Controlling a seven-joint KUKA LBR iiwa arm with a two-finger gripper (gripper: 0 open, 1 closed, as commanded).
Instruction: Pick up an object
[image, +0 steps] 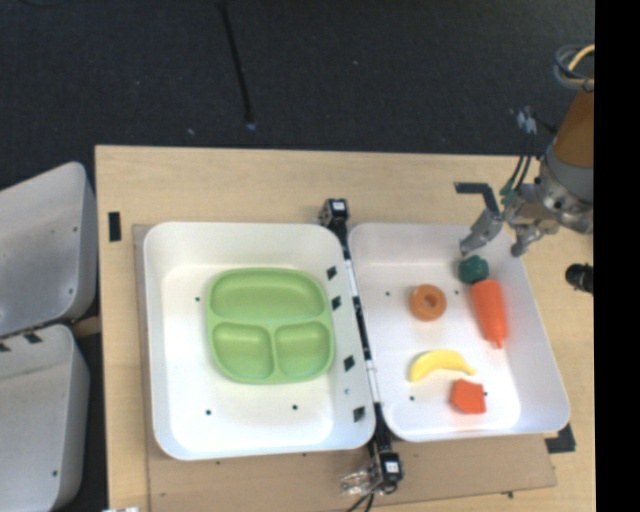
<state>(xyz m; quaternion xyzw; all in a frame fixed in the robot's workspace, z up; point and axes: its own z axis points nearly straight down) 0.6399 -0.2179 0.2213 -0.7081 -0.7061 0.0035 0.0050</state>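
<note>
Pincer open, empty, above right bin far edge; small green object just below-left of fingertips; toy carrot alongside, long axis near-to-far

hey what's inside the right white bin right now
The right bin holds an orange ring, a carrot, a banana, a red-orange piece and a green piece below the hand.
</note>
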